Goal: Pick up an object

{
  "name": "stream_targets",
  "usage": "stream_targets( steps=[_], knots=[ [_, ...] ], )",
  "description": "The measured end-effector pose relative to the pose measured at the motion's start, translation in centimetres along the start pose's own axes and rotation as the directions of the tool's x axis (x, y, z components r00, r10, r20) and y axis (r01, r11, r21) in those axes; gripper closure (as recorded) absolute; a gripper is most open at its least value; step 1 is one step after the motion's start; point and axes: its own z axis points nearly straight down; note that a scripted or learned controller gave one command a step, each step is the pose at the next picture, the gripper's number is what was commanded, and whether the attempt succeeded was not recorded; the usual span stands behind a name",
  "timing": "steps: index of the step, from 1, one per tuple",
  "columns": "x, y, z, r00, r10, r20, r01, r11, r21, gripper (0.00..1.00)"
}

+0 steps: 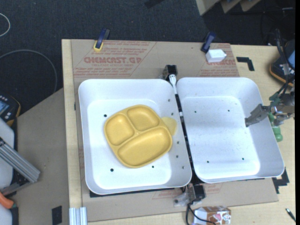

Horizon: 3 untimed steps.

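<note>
1. Lying flat in the left bin (89, 102), the yellow tray (137, 136) sits a little toward six o'clock of the bin's middle, its three hollows facing up.
2. Two small hollows lie toward twelve o'clock, the long one toward five o'clock.
3. Another yellow piece (170, 124) peeks out from under the tray's three o'clock edge.
4. The right bin (220, 125) touches the left bin along their shared rims.
5. The claw (255, 116) hangs over the right bin's three o'clock rim, well apart from the tray; whether it is spread or closed I cannot tell.
6. Both bins rest on the brown counter (140, 60).
7. A white block (215, 56) lies at twelve o'clock from the right bin.
</note>
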Motion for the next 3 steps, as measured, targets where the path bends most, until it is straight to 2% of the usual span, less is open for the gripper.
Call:
stream_targets(
  steps=[1,2,3],
  knots=[
    [7.4,-0.2,-24.5,1.0,-0.004,0.003,0.004,1.0,-0.013,0.0],
    [7.3,-0.2,-25.0,1.0,-0.001,0.002,0.001,1.0,-0.006,1.0],
    [7.6,-0.6,-11.9,1.0,0.002,-0.001,-0.002,1.0,0.007,1.0]
  ],
)
